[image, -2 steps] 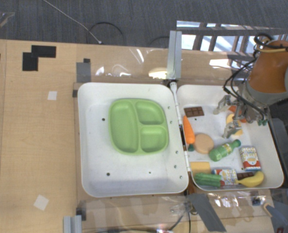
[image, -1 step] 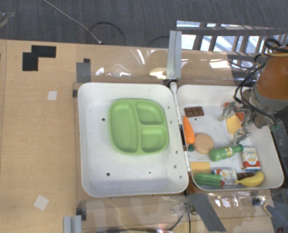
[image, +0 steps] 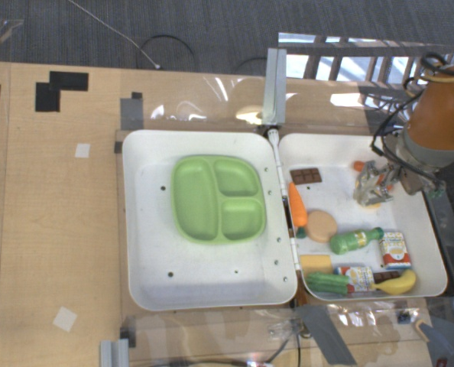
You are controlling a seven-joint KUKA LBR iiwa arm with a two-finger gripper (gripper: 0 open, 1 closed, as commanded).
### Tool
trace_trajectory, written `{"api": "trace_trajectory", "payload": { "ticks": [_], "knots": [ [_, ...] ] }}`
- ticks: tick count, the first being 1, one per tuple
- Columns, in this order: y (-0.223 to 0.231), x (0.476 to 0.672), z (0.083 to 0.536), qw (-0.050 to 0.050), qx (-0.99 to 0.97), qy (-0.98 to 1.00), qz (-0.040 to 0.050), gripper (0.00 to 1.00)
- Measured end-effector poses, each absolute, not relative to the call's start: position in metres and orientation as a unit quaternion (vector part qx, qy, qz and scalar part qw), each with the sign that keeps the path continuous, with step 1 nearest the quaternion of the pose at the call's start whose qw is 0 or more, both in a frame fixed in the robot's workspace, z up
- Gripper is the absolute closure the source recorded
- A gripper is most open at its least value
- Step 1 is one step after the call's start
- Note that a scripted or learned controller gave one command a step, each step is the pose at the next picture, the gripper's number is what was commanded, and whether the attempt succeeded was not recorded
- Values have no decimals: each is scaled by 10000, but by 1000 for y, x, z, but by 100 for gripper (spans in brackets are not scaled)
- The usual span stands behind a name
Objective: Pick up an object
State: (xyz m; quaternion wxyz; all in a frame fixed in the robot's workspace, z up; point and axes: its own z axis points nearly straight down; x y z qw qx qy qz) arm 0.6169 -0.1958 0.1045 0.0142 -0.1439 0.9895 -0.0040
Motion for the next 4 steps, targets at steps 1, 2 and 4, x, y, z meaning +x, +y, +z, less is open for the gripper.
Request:
{"api": "trace_trajectory", "payload": {
  "ticks": [1,2,4],
  "knots": [
    [-173,646,200,84,-269,9996,-11,100],
    [-174,645,197,61,-266,9996,-6,0],
    [-177,671,89,41,-1255,9921,-6,0]
  ]
}}
